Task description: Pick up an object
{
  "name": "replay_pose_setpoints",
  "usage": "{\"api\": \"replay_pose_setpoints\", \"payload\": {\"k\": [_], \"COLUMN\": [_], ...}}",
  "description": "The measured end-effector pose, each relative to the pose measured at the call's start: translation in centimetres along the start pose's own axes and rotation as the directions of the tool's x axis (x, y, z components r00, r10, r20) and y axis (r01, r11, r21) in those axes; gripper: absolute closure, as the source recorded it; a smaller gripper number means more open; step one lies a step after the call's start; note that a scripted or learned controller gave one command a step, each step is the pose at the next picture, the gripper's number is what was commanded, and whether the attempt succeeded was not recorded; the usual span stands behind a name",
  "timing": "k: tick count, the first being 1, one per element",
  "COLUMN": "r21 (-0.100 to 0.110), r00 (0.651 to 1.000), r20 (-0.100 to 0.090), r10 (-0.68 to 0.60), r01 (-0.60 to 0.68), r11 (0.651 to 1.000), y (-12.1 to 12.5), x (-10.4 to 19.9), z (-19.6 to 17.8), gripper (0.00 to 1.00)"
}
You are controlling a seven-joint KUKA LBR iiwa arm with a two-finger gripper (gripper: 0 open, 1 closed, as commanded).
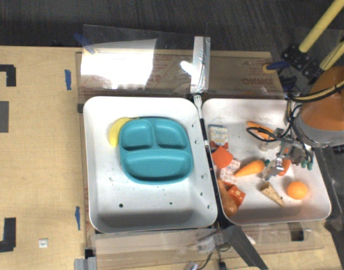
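Carrot is seen in the right bin, its long axis running left-right, thick end toward the gripper, tip pointing left. Just beyond its thick end the gripper is lowered; whether anything is held cannot be told. Farther back, a small packet is seen, its label unreadable.

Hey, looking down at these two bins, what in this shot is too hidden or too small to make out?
- Gripper, camera view: the wrist and cables hide whether anything sits in it.
- Yellow object, left bin: the teal divided plate covers most of it.
- Small packets and the label card, right bin: print too small to read.
- Arm: cut off by the right edge.
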State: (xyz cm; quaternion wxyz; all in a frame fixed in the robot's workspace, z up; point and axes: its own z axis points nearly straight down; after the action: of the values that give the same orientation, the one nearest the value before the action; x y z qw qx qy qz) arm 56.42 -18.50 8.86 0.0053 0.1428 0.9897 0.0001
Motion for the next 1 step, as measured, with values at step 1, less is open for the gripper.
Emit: {"api": "replay_pose_setpoints", "payload": {"k": [1], "r21": [-0.001], "r00": [0.995], "r20": [0.002], "r10": [0.102], "r01": [-0.102], "r11": [0.995], "y": [4.57], "x": [4.79], "z": [-0.12], "gripper": [0.00]}}
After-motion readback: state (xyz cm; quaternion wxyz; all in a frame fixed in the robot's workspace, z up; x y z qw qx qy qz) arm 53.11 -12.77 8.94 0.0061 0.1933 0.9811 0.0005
